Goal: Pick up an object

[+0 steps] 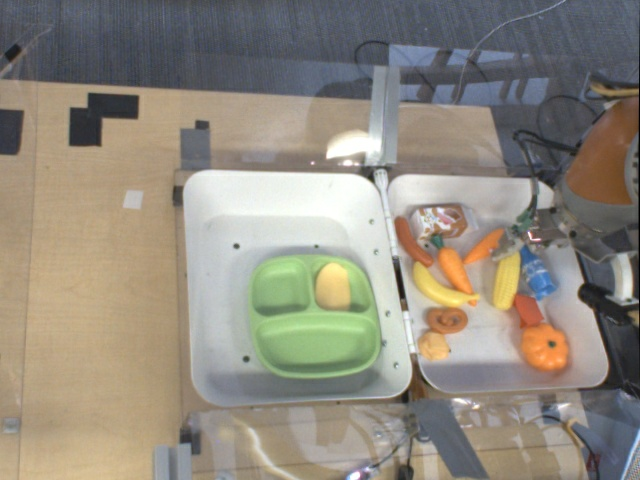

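The right bin holds several toy foods: a banana, two carrots, a corn cob, a sausage, a wrapped snack, a blue item, a red piece, an orange pumpkin, a brown ring and a beige lump. My gripper reaches in from the right and hangs over the bin's upper right part, just above the corn cob and the blue item. Nothing shows between its tips.
The left bin bears a green divided plate with a yellow lemon-like toy in its upper right compartment. A metal divider stands between the bins at the back. Cables lie behind the right bin.
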You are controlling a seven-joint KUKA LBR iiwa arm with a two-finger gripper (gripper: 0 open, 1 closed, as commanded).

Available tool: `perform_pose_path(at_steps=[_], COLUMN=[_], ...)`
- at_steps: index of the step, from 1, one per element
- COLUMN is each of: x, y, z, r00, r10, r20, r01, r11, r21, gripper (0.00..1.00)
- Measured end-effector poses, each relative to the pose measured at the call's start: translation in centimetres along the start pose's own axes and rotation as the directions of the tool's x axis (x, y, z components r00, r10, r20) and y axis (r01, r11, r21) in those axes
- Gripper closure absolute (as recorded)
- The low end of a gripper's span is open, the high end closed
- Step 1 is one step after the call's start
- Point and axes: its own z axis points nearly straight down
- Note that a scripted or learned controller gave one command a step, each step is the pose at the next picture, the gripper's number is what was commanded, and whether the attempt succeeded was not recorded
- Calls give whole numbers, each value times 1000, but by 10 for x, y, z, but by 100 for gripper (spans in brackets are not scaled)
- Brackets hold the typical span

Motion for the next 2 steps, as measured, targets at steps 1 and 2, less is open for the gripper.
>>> perform_pose_path(at_steps=[1,2], x=[61,145], y=[-14,0], z=[11,-86], r00=[974,998], r10=[-227,-69], r20=[-4,-5], r01=[227,69], r11=[974,998], r21=[5,10], gripper=[100,100])
